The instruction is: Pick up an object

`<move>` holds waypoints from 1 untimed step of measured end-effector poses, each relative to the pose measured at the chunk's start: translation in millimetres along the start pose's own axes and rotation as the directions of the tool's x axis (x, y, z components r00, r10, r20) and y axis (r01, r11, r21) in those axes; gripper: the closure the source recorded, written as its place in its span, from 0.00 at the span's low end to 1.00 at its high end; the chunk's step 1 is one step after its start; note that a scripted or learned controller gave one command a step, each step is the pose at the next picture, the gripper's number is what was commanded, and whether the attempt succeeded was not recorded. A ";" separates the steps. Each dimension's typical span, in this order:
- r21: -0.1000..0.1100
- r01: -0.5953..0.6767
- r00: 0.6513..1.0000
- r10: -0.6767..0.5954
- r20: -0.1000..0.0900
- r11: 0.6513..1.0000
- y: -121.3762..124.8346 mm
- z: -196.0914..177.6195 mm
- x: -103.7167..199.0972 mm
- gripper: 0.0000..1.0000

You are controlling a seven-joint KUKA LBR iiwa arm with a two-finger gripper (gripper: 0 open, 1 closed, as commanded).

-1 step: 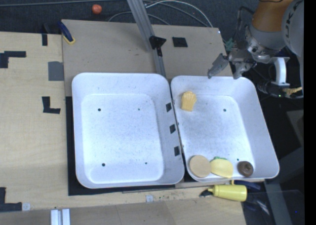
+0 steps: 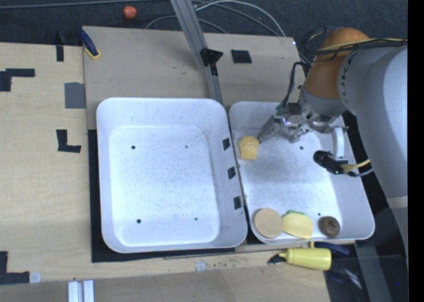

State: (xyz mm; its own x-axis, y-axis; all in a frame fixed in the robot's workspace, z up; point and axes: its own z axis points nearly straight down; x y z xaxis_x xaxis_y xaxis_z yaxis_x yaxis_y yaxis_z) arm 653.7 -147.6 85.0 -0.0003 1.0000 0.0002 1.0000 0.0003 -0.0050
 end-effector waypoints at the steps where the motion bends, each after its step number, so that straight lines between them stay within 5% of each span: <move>1: -0.003 -0.002 1.000 0.002 0.000 1.000 -121.7 -8.6 -3.0 0.00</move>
State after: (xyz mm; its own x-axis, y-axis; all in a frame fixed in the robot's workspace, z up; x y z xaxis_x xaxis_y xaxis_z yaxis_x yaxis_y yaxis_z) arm 532.1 -150.7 94.2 0.0017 1.0000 -0.0002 1.0000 -0.0017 -0.0018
